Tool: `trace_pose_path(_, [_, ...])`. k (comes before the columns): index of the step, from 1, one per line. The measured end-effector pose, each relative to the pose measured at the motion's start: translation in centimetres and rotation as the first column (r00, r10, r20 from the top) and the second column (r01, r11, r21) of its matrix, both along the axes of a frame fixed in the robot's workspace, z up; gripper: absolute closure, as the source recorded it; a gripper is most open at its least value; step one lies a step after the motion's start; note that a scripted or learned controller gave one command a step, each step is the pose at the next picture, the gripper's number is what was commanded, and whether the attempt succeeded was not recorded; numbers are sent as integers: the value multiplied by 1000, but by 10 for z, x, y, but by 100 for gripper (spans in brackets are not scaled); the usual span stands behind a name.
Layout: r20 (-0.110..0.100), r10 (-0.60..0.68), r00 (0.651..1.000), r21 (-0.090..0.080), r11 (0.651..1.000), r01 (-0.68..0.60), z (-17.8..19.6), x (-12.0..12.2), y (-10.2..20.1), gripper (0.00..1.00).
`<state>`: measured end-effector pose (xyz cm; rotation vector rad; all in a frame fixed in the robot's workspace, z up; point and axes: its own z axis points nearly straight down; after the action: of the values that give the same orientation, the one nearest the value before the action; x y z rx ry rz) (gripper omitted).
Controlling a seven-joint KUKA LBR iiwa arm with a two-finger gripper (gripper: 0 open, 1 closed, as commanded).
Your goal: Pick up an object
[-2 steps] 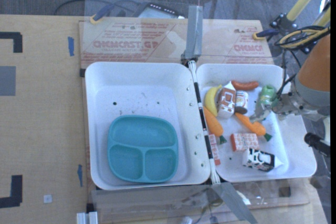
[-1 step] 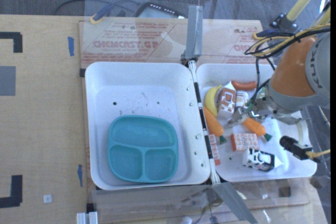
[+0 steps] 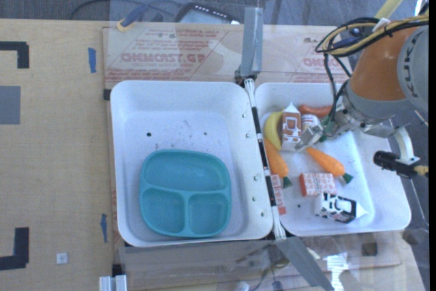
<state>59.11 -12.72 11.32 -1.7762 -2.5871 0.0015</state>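
The right bin (image 3: 392, 204) holds several toy foods. A yellow banana (image 3: 272, 129) lies by its left wall, with an orange carrot (image 3: 276, 160) just below it. A white and orange carton (image 3: 291, 126) stands beside the banana. My gripper (image 3: 312, 135) is low in the bin, right against that carton's right side and above a second carrot (image 3: 326, 161). A red-and-white box (image 3: 317, 182) and a black-and-white carton (image 3: 337, 207) lie nearer the front. An orange-red piece (image 3: 313, 109) lies behind the gripper.
The left bin (image 3: 170, 105) holds a teal divided plate (image 3: 184, 193). A small red-and-white packet (image 3: 276, 189) lies by the ridge between the bins. The arm's orange band (image 3: 381, 71) and cables hang over the right bin's back right corner.
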Motion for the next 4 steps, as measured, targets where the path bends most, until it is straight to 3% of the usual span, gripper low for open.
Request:
trace_pose_path(1, [9, 53, 999, -1, 999, -53, -27, -40, 4, 0])
trace_pose_path(2, [16, 51, 999, -2, 999, -51, -15, -38, 4, 100])
trace_pose_path(3, [6, -70, 998, -2, 998, 70, 77, 27, 56, 100])
trace_pose_path(4, [6, -70, 998, -2, 998, 70, 77, 27, 56, 0])
